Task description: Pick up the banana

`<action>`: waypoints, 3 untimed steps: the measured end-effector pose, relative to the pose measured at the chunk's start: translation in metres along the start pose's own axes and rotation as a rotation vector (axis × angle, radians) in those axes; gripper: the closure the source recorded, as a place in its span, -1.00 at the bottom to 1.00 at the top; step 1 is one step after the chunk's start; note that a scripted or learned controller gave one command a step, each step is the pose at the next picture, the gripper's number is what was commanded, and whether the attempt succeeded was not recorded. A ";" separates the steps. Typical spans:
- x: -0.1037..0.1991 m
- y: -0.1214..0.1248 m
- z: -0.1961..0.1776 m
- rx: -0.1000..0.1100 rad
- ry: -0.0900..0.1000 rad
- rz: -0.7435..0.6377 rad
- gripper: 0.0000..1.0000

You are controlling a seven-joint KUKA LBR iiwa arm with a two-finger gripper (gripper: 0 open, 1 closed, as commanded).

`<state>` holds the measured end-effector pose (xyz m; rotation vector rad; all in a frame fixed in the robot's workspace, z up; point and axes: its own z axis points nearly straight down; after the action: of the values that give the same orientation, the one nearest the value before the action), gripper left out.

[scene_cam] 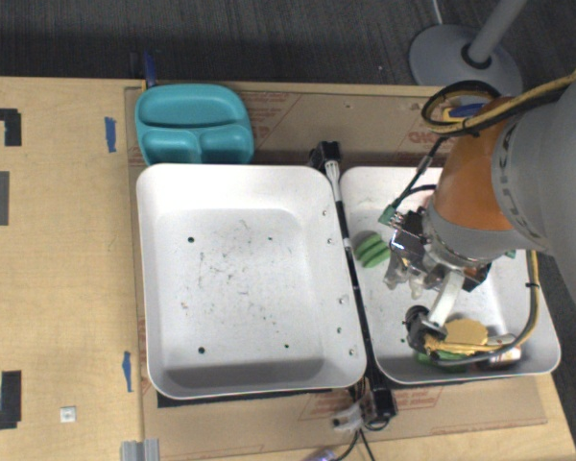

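I am looking down on a cardboard-topped bench (58, 257) with dark carpet (269, 17) beyond it. The gripper (410, 275) is hanging over the right bin (542, 353), in that bin's left half. I am not able to tell how wide the claw stands (the wrist and its cabling are hiding most of it), and I am not making out anything held in it.

Just to its left, a green ribbed item (372, 250) is lying on the bin floor. The banana (466, 332), as I am reading that dull yellow shape, is lying near the bin's front wall, near the gripper but not under it, and touching a green thing (451, 356) beside it.

I am judging this to be the approach, with no grasp made yet. The next move is calling for a shift toward the front wall, a line-up across the banana's narrow width, and a descent that avoids the wall and the green thing.

Farther out, the left bin (240, 257) and a teal tray (194, 123) are sitting well apart from the work.
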<state>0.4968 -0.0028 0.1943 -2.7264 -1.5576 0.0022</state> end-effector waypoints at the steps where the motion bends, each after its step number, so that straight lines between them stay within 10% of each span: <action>1: 0.001 0.000 -0.010 0.001 -0.001 -0.001 1.00; 3: 0.067 -0.055 0.056 -0.015 0.010 -0.198 1.00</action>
<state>0.4838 0.0828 0.1388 -2.5652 -1.8242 -0.0230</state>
